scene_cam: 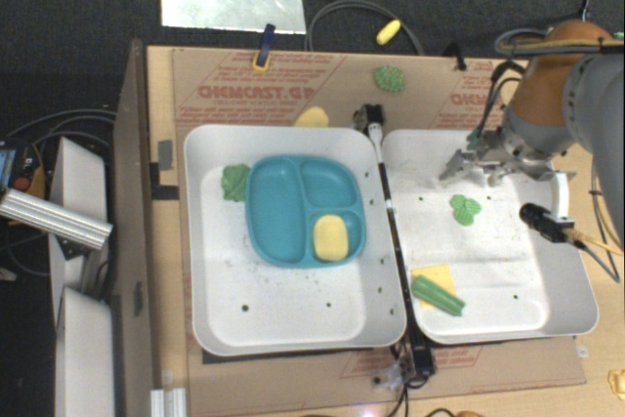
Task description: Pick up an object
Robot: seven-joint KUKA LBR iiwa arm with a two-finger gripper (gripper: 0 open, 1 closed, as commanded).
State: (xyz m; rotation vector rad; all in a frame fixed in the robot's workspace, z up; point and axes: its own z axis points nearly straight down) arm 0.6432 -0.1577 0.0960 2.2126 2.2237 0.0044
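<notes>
In the right bin [508,308], a small green leafy piece [465,208] lies near the middle. A yellow wedge [437,276] with a green stick [437,296] across it sits at the front left. My gripper [476,171] hangs over the back of this bin, just above and behind the green leafy piece, open with nothing between its fingers. The left bin [293,317] holds a blue divided plate [293,208] with a yellow lump [331,236] in its front right section. A green piece [234,181] lies beside the plate's left edge.
The grey arm [576,103] comes in from the right over the right bin's back corner. A black part [547,222] sticks out by that bin's right rim. Behind the bins, small yellow [312,118] and green [391,78] items lie on the cardboard.
</notes>
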